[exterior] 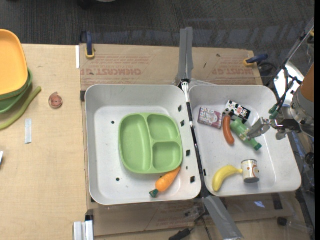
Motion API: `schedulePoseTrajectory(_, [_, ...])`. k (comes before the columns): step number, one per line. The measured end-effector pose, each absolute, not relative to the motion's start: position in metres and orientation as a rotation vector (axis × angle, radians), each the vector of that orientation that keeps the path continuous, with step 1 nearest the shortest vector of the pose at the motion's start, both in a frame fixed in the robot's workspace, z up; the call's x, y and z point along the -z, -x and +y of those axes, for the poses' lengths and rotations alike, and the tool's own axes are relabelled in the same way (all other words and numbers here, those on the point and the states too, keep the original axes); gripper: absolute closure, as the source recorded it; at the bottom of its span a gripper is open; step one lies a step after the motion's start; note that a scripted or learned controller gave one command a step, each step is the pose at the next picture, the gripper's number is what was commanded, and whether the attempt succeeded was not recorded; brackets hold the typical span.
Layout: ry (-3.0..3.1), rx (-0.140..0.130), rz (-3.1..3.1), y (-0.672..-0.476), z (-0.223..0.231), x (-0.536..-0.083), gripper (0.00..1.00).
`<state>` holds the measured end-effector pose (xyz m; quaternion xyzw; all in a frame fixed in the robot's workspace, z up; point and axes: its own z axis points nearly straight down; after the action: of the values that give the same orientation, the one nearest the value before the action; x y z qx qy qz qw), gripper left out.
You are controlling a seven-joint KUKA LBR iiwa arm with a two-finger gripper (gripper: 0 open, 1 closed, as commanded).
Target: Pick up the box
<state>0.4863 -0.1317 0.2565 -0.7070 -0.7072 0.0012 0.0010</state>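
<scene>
Far left on the counter [50,174]: stacked orange and green plates [10,79], a small pink blob [56,101] near them. Left bin [100,184] carries a green divided tray [150,143], a toy carrot [166,180] touching its lower edge. Right bin [285,174] is the busy one: the box [210,117], small and purple, lies flat in the upper left area, just right of the divider between bins. Beside it a sausage [228,130], then a black-and-white patterned item [238,111], a green bottle [246,134], and lower down a banana [223,176] touching a small can [250,171]. The gripper [260,128] sits low at the bin's right side, near the bottle, well short of the box; whether it is spread or closed, cannot tell from here. Judgement: the reach is not yet made. To do it well, lift clear of the bottle, travel left over the sausage, come straight down on the box's narrow sides, avoid nudging the sausage lying just beside it.
</scene>
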Motion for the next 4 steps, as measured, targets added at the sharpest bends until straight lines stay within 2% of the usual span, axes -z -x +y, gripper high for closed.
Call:
schedulePoseTrajectory(1, [2.257, -0.004, -2.183, -0.558, -0.094, -0.139, 0.00])
schedulePoseTrajectory(2, [2.114, -0.002, -2.324, -0.607, -0.093, -0.091, 0.00])
schedulePoseTrajectory(3, [1.771, 0.000, -2.595, -0.622, -0.099, -0.092, 0.00])
schedulePoseTrajectory(4, [1.033, 0.000, -2.969, -0.613, -0.102, -0.093, 0.00])
